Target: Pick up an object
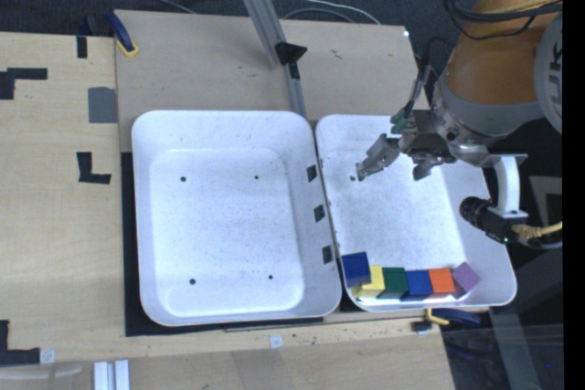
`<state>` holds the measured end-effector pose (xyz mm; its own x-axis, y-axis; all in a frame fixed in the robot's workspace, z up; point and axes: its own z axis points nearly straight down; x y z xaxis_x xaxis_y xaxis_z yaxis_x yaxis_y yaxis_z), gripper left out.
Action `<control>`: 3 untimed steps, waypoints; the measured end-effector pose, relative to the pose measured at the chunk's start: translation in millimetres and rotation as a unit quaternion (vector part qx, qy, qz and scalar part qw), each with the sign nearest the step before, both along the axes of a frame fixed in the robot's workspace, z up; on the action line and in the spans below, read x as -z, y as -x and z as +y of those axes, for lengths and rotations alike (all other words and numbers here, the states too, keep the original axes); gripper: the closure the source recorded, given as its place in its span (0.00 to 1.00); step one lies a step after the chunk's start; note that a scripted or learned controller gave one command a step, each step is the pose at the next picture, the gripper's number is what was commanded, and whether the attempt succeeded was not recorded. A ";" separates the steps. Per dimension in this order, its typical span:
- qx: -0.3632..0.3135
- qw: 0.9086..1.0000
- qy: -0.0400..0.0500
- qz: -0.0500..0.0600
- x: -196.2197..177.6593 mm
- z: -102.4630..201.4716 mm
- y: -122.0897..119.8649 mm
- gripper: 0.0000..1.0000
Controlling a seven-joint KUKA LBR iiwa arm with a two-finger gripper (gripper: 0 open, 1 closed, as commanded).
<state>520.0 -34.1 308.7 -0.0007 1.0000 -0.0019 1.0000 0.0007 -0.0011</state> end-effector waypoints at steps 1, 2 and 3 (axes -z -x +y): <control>0.001 1.000 0.000 -0.001 -15.6 -34.3 -26.8 0.00; -0.002 1.000 -0.001 0.000 -31.4 -6.1 -1.3 0.00; 0.001 1.000 -0.001 0.005 121.6 -37.0 2.8 0.00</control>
